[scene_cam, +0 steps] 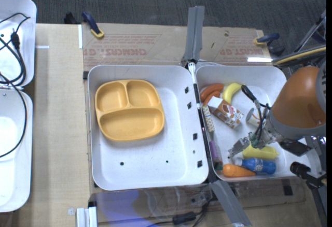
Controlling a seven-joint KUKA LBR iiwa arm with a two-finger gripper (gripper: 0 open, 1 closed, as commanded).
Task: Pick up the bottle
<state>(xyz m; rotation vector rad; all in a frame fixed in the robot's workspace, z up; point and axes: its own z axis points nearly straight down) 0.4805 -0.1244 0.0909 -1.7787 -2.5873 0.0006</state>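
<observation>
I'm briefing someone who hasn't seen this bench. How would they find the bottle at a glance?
Look in the right-hand white bin, then down to its near edge. The blue bottle lies on its side there, between an orange carrot and a yellow item. It is the one blue thing in the bin.

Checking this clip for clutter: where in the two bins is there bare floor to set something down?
The left bin has bare floor in front of and right of the yellow divided plate. The right bin is crowded: banana, carton, carrot, bottle, gripper.
</observation>
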